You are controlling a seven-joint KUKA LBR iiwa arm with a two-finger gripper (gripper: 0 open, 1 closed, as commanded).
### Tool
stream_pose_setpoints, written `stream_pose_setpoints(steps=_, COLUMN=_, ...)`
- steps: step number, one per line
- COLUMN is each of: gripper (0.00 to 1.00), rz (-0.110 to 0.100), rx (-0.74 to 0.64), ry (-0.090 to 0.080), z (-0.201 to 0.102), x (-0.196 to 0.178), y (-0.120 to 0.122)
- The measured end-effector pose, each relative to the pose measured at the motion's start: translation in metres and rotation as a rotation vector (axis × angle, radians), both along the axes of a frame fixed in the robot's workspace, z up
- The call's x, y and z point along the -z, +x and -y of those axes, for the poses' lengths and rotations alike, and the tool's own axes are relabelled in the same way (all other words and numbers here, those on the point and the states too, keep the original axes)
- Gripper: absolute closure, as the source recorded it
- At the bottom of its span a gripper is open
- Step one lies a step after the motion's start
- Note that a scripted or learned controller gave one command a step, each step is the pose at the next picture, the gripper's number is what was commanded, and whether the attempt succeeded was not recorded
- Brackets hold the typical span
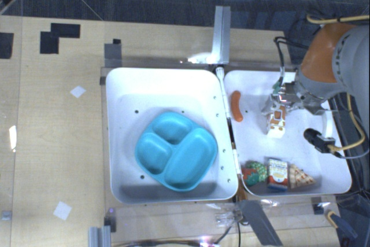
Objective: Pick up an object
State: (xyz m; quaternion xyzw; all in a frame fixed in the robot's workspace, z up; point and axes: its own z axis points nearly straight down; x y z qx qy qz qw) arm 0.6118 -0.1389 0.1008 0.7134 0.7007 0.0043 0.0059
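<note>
1. Peering past the grey arm [352,63] with its orange band, I can't make out the fingertips cleanly; the gripper [280,108] sits right over a small orange-and-white carton [278,122], and whether its jaws are wide, narrow or closed on anything I cannot tell
2. That carton lies in the right bin [254,87], near the middle, with the gripper touching or just above its upper end; which of the two is not clear
3. The arm is cut off at the right edge, and black and yellow cables [332,144] loop off it over the bin's right side
4. Counting: two white bins side by side, the left bin [124,124] holding one blue divided tray [176,150] with three compartments
5. In the right bin I count one orange sausage-shaped toy [236,107] close to the left wall, well apart from the carton
6. Along the near wall lie three things bunched together: a green-and-red item [254,173] too blurred to name, a small printed box [278,173], and a tan waffle-patterned piece [300,176]
7. A metal post [222,37] stands behind the seam between the bins
</note>
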Motion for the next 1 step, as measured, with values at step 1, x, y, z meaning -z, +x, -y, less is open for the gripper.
stream_pose_setpoints(steps=1, gripper=1.0, rz=-0.011, rx=0.237, ry=0.004, z=-0.1109, x=-0.0847, y=0.0131)
